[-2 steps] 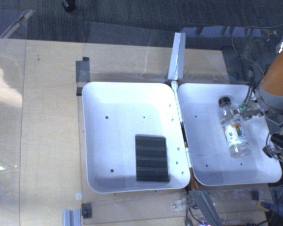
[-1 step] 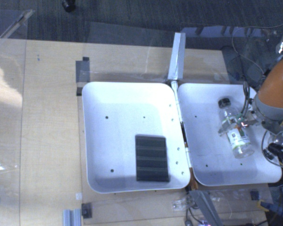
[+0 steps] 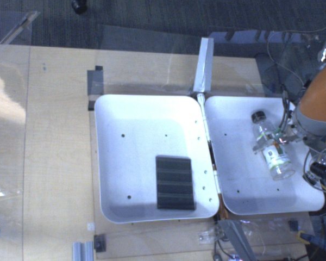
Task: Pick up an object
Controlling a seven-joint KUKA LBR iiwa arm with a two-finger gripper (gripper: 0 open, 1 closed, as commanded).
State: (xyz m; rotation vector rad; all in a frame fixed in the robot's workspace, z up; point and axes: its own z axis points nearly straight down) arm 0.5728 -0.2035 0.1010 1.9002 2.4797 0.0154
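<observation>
bottle [image 3: 271, 145] lies on its side in the right bin [image 3: 233, 162], toward that bin's right half, black cap pointing up-left and the clear base down-right. gripper [image 3: 277, 139] sits right over the bottle's middle, metal bits touching or just above it; the arm [image 3: 319, 99] w/ its orange band comes in from the right edge directly beside it. can't tell if the gripper is open, closed or actually gripping the bottle, since the metal parts and clear plastic blur together at that spot, and can't tell contact vs hover either

hard to make out: gripper parts are small and glinty, overlapping the bottle neck area. arm is cut off by the frame's right side. cables at the lower right near the bin corner are partly cut off too. bottle's label text is too small to read

bottle looks clear/transparent w/ a black cap and a white label w/ a bit of green around its lower body. it lies tilted diagonally, apart from the bin walls

left bin [image 3: 114, 145] holds a black ribbed rectangular block [image 3: 175, 182] near its lower right, well apart from the bottle
</observation>
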